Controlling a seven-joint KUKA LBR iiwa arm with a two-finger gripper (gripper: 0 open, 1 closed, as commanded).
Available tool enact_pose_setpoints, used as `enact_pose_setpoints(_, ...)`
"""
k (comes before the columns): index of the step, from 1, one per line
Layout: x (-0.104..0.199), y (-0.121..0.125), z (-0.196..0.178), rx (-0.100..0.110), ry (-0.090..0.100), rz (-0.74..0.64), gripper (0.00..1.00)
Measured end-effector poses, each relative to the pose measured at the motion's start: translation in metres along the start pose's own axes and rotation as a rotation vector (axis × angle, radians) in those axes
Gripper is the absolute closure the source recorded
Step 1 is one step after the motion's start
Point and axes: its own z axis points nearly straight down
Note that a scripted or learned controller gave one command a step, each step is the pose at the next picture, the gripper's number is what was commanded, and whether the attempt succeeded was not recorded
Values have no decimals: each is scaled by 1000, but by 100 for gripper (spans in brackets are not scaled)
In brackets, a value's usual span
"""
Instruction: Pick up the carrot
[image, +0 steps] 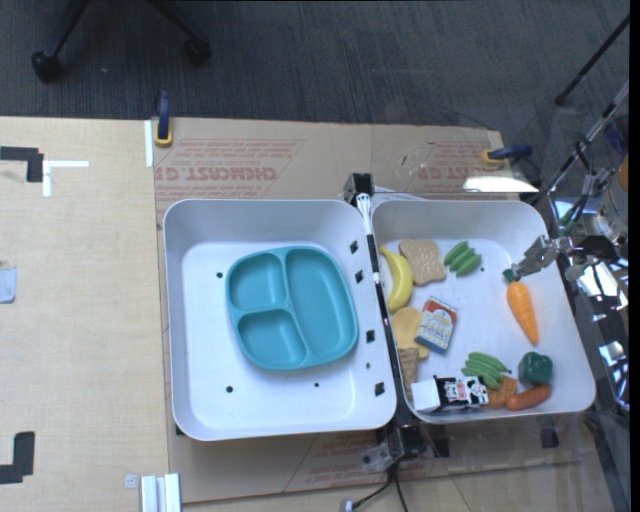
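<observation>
Fingers (520, 268) state: cannot tell. Carrot (522, 310) near right bin's (480, 225) right edge: light, stiff, smooth plastic; best grasped mid-body.

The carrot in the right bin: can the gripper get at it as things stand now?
Probably yes. The carrot lies alone on bare white floor of the right bin, apart from the other items, and the gripper is just above its green top with nothing between.

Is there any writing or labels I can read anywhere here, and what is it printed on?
Red print on the cardboard sheet under the bins: upside down and mirrored, too blurred to read.
Small picture carton: label too small to read.
Black-and-white carton: print too small to read.
</observation>
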Motion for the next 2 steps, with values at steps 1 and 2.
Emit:
enact_pose_setpoints(1,-6,21,126,10,18,74,0)
enact_pose_setpoints(2,-9,21,116,4,8,71,100)
